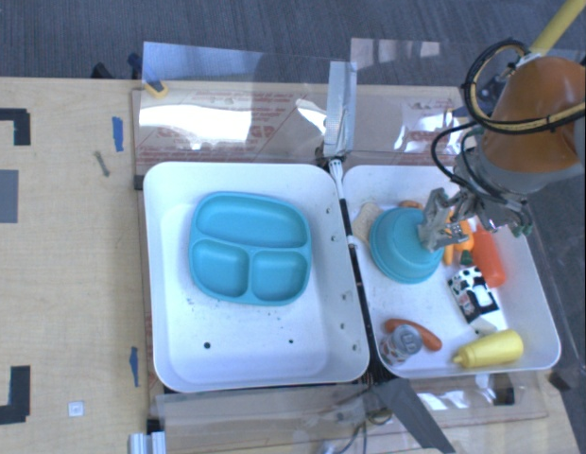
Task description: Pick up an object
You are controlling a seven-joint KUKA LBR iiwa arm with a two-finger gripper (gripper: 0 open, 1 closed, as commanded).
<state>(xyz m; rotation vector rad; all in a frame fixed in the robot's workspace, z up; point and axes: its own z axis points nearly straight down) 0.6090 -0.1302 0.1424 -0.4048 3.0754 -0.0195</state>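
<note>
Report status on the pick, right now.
Gripper low in right bin, at blue bowl's right edge; grasp unclear. Orange carrot-like toy close beside. Blue divided plate in left bin.

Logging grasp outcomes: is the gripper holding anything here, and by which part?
Cannot be told. The gripper sits at the blue bowl's right rim, but no object visibly sits between its fingers.

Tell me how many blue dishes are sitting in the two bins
2. A divided blue plate lies in the middle of the left bin. A blue bowl sits upside down in the right bin, beside the gripper. The arm may hide more.
</note>
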